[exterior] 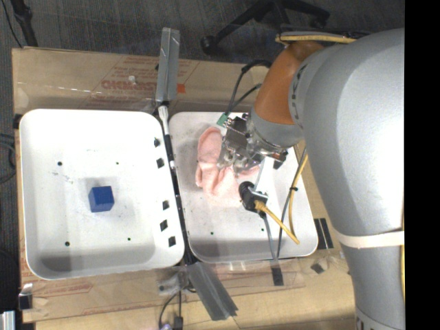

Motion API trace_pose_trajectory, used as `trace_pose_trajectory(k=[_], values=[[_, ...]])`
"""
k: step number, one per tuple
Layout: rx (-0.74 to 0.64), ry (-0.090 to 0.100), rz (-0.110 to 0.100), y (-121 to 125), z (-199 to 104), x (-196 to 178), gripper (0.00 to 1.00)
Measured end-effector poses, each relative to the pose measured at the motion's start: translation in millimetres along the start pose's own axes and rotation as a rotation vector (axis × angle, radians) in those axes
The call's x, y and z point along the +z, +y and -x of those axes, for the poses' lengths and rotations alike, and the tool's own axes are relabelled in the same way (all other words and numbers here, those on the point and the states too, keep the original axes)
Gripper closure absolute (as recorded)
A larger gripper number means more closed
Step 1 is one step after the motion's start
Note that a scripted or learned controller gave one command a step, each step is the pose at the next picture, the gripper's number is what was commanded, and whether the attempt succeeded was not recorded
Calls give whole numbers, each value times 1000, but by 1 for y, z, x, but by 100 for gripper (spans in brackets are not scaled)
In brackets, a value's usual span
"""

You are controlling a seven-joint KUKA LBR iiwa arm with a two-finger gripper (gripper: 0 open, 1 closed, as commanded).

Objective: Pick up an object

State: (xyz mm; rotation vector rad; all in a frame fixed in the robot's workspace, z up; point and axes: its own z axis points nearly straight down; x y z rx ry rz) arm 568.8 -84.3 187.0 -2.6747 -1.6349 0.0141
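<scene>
My tool (234, 158) hangs low in the right bin (227, 243), at the right edge of the pink cloth (208, 162). The cloth lies at nine o'clock from it, its long axis from twelve to six. A blue cube (101, 198) sits in the left bin (41, 184).

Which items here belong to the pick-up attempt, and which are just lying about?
In play:
- gripper, down in the right bin
- pink cloth, bunched right beside the gripper; a grasp can't be confirmed

Lying about:
- blue cube, alone in the left bin
- yellow cable on the arm
- office chair base on the floor
</scene>
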Motion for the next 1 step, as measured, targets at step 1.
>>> trace_pose_trajectory(k=[1], values=[[-116,0,1,66,-7,-32,100]])
